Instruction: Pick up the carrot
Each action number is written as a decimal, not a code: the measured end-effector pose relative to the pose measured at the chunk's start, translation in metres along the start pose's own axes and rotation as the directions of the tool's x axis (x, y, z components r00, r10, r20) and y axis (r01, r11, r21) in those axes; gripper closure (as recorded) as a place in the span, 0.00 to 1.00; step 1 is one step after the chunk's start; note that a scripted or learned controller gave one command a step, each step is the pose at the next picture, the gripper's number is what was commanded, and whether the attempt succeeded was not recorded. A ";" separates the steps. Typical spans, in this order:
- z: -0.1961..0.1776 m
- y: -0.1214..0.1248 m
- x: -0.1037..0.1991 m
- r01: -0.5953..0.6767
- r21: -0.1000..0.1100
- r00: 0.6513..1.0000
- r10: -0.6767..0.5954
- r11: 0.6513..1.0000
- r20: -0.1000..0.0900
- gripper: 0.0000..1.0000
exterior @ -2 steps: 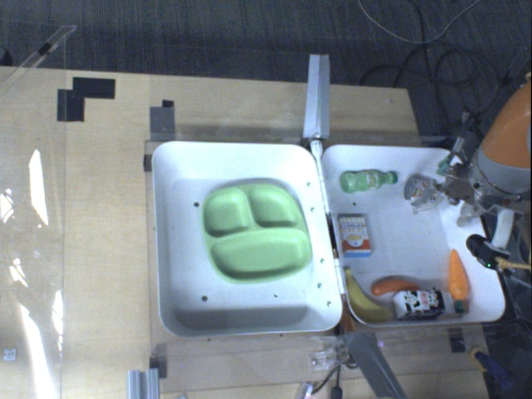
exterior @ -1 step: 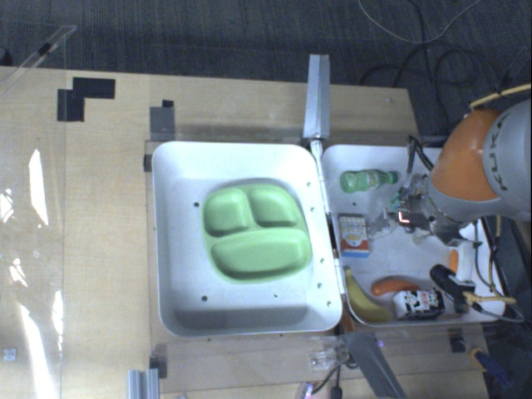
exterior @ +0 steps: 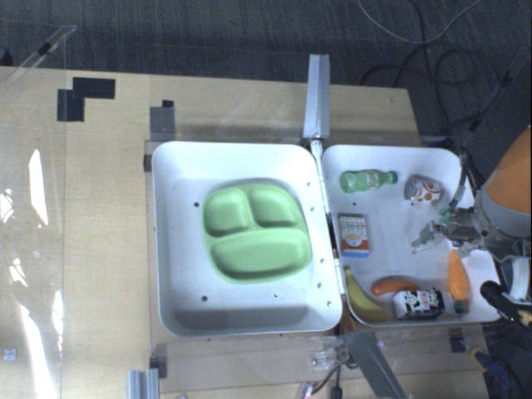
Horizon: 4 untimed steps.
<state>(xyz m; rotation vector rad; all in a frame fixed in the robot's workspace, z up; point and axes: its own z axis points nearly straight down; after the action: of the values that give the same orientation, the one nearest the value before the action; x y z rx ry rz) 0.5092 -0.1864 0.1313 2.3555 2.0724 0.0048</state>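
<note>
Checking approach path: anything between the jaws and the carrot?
In the camera view, only bare white floor of the right bin separates the gripper from the carrot, which lies just below and right of it.

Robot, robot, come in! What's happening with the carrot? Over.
Gripper over right bin, holding nothing. Carrot lies beside it by the right wall. Small bottle close by.
</note>
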 end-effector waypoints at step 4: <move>0.041 -0.014 -0.001 0.137 -0.013 0.991 -0.137 0.991 -0.006 0.00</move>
<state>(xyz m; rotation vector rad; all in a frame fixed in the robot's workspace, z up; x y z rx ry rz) 0.4949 -0.1859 0.0906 2.2046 2.2254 0.0249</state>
